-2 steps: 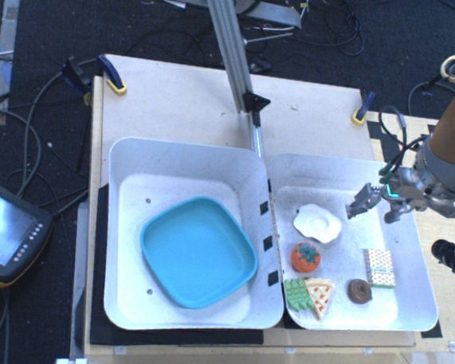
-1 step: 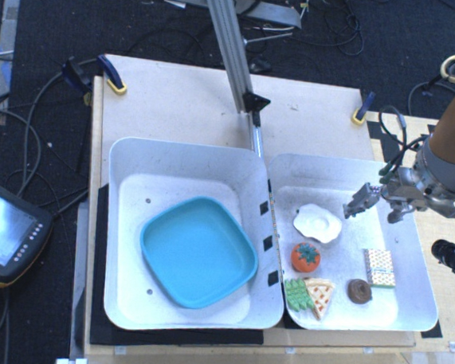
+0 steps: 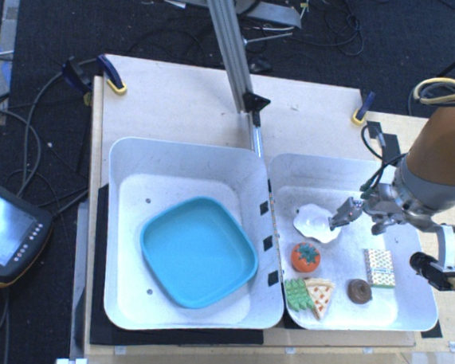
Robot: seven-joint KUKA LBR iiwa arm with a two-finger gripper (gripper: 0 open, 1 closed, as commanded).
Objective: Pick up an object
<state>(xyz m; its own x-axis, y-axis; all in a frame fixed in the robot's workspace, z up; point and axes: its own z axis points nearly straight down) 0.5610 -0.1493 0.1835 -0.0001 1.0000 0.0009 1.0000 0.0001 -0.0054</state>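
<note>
Camera view looks down on the bench [image 3: 180, 93], and nearest the lens, along the front of the right bin [image 3: 406, 318], lie a green leafy toy [image 3: 297, 294] touching a pizza-slice toy [image 3: 320, 297], with a brown doughnut-like piece [image 3: 359, 291] just beside them and a small patterned block [image 3: 380, 268] behind that. A red tomato toy [image 3: 306, 257] sits a little further back, near the divider side of the bin. Beyond it rests a white, shell-like piece [image 3: 316, 223], and the hand [image 3: 342, 219] hangs right at its far-right edge, its dark tip touching or almost touching the white surface. Whether it is wide or narrow I cannot tell; nothing is visibly caught in it. My judgement is that the pick is at the approach-and-close stage, with the white piece the likely target, not yet lifted. The next move seems to call for a firm closing on the piece's thin rim and then a straight lift; the flat, pale shape may slip or tip out. Little crowds it: the tomato is near but apart. In the left bin [image 3: 133, 168] a blue tray [image 3: 197, 250] lies well apart. Furthest back, a slanted metal bar [image 3: 232, 46] crosses above the bins' shared wall, clear of the arm [image 3: 442, 158].
</note>
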